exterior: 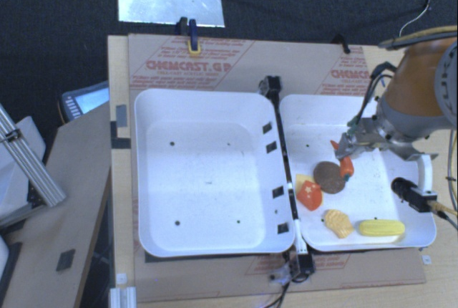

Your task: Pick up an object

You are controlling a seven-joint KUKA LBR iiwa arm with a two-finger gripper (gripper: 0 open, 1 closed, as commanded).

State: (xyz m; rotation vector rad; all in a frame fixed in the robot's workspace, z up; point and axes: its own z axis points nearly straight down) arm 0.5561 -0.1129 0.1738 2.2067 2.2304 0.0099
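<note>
In the right bin [358, 113], a little right of its middle, we see the hand [348, 147] at the end of the grey arm [418, 84], which reaches in from the right. From this angle we cannot tell whether the hand is apart or together, and we see nothing clearly held in it.

Just below the hand lies a small orange-red piece [347, 167], right beside a flat brown disc [329, 177]. At the disc's lower left edge sits a red-orange wedge [309, 195], close to the wall shared with the left bin [207, 106]. Nearer the front wall rest a tan lumpy piece [338, 223] and, just to its right, a yellow corn-like cob [381, 228] lying lengthwise along that wall. Both bins stand side by side on a brown sheet [300, 59] covering the tabletop [82, 177].
</note>
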